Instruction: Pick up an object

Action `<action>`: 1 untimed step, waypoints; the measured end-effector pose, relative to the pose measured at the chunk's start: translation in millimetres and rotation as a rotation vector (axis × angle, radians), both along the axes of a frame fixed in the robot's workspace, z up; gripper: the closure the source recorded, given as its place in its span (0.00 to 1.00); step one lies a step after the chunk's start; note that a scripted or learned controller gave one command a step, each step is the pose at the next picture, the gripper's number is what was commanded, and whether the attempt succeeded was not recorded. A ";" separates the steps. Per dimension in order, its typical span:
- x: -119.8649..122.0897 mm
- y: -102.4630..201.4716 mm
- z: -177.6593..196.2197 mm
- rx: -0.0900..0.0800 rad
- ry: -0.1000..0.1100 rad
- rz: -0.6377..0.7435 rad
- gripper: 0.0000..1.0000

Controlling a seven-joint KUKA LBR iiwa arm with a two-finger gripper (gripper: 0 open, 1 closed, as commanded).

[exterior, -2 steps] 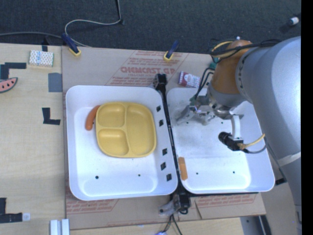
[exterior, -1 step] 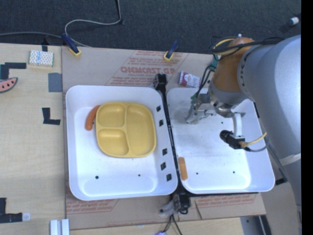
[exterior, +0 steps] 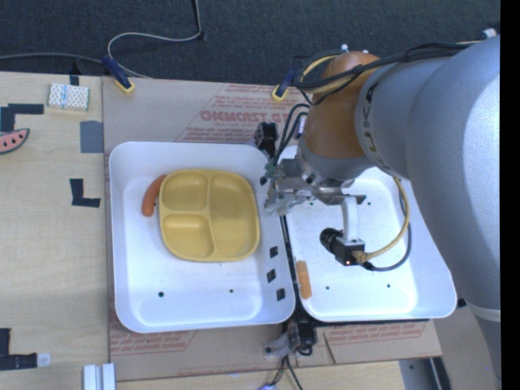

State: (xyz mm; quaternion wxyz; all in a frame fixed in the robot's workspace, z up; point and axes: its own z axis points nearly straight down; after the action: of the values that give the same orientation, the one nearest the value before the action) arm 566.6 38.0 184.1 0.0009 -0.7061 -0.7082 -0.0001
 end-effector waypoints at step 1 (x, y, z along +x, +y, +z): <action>-0.2 -0.6 -0.2 -0.001 0.001 0.000 0.00</action>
State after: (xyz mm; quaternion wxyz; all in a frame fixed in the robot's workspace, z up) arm 566.4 37.4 183.8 0.0009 -0.7062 -0.7080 0.0004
